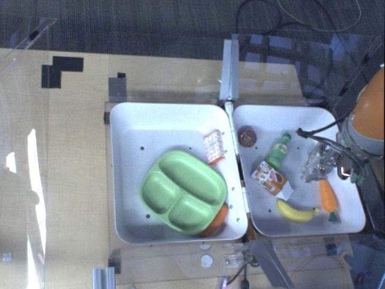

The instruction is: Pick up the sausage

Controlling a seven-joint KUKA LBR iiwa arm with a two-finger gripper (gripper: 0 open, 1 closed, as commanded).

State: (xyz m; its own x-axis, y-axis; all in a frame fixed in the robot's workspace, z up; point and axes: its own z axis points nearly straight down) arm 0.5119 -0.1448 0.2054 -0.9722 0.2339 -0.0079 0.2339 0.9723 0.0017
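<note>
In the right bin, our end effector hangs beside the carrot; we cannot tell its state. We see no clear sausage, so we risk seizing the carrot or the banana.

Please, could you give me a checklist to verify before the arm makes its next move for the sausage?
1. Sausage identified: cannot tell. It may be the brown round item in the right bin, or the reddish item under the green plate.
2. Gripper above either: not ok, it is beside the carrot.
3. Sausage gripped: not ok.
4. Way to the brown round item free: not ok, the green bottle lies between.
</note>
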